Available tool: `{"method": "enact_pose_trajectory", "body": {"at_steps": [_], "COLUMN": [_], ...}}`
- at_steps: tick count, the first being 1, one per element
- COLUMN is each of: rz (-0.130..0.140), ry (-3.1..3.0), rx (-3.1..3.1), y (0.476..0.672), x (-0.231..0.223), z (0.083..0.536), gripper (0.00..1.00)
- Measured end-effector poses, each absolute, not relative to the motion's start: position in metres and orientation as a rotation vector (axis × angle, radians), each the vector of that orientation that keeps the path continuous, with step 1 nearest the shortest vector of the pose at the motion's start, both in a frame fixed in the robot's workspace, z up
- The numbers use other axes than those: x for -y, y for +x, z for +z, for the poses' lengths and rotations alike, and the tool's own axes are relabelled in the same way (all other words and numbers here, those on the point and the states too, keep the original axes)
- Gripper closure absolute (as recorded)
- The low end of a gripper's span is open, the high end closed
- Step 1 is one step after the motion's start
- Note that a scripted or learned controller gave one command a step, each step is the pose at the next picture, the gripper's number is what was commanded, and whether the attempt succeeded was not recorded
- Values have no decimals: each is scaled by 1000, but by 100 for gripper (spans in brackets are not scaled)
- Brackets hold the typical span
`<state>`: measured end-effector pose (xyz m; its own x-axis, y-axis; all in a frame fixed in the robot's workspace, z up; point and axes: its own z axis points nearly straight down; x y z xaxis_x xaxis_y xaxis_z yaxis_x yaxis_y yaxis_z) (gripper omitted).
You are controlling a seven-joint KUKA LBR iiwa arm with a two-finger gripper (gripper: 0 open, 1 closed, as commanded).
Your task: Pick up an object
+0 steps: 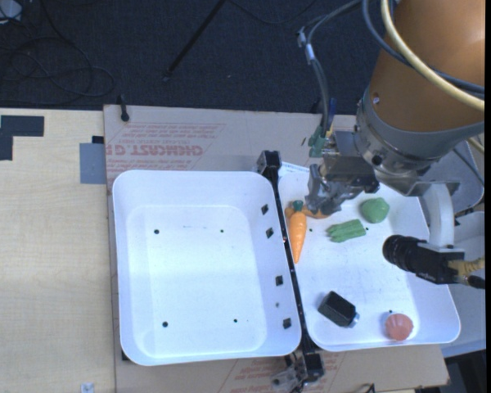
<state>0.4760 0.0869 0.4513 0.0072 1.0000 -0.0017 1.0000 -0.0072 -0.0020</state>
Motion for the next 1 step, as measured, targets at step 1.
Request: {"method": "enact_pose_trajectory", "body": {"at_steps": [1], "rz": [11], "ry": [-2213], "rx": [2224], "y": [478], "x": [-160], "z": [397], "gripper": [100]}}
